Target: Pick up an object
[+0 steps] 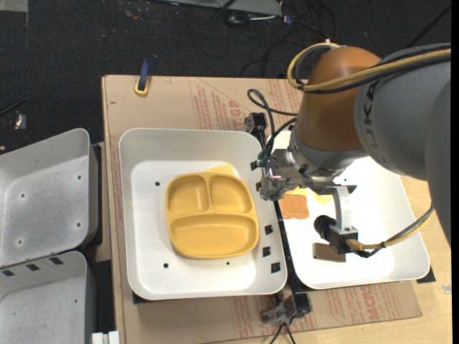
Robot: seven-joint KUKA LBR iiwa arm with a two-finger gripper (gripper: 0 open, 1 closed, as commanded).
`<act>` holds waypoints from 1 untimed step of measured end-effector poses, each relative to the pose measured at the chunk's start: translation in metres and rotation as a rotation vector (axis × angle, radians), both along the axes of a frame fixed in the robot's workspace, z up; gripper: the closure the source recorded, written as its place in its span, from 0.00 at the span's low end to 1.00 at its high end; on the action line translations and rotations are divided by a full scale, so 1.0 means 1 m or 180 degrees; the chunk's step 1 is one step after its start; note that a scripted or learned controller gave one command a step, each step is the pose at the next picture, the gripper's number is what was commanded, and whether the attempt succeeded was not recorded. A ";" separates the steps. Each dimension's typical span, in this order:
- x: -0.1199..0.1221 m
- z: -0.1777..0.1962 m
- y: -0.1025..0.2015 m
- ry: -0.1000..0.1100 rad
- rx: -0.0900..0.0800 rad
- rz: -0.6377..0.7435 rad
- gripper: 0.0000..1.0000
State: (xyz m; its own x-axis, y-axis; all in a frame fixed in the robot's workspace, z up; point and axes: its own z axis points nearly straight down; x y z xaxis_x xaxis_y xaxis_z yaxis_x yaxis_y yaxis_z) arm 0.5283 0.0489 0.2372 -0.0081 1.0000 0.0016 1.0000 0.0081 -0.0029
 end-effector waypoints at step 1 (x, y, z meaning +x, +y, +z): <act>-0.013 0.001 0.045 -0.0003 -0.0003 -0.0006 1.00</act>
